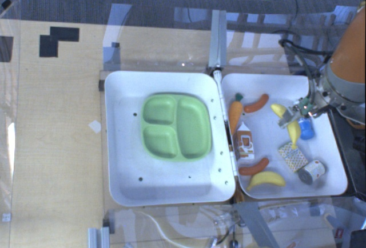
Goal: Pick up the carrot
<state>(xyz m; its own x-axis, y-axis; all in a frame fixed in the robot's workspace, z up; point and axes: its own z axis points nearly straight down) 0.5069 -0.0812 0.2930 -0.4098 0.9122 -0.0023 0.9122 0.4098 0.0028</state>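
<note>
Lying in the left bin (114, 127), a green divided plate (174, 127) sat alone; in the right bin (337, 181), the carrot (234, 116) lay against the left wall, orange and tapered, its dark green top pointing away from the camera, beside a small carton (244, 143); well to its right, past a sausage (255, 103), hovered the gripper (293, 115) over a banana (293, 132); whether it was open or closed could not be told.
</note>
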